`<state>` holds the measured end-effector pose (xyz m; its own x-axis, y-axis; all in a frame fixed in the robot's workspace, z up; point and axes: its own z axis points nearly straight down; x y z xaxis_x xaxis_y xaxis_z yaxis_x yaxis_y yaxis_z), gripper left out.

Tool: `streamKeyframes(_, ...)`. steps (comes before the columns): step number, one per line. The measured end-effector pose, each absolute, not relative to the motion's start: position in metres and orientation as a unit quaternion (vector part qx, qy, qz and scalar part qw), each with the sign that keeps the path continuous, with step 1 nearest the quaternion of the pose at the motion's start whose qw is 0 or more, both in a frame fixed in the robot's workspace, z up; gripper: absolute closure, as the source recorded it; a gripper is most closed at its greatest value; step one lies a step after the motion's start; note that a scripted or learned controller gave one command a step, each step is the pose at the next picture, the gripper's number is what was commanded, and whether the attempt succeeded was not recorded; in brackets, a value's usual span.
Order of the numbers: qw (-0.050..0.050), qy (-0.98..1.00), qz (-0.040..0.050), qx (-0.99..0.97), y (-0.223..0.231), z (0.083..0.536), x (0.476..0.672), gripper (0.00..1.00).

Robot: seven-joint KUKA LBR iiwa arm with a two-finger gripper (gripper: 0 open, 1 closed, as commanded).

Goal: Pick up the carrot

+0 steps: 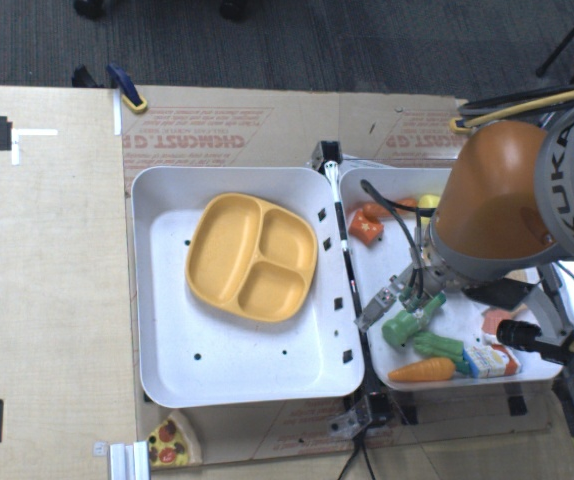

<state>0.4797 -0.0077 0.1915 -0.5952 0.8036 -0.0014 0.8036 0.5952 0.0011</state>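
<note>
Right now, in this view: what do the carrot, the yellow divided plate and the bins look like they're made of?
Carrot: probably moulded plastic toy food; uniform orange, smooth, slightly shiny.
Yellow divided plate: looks like matte plastic; one flat colour, rounded moulded ridges between its three compartments.
Bins: likely thin formed plastic with a semi-gloss white finish; rounded corners, soft rolled rims. Could be coated metal; the view leaves that open.

"KUKA" partly legible on arm point(567, 193); cardboard point(207, 133) print upside-down, reads approx. "CHEMCAST GP".
</note>
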Motion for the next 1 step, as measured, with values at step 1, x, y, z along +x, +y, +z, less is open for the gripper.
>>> streamKeyframes(1,0.0,0.807,-0.001,0.59,0.054,0.1906,0.5135,0.0)
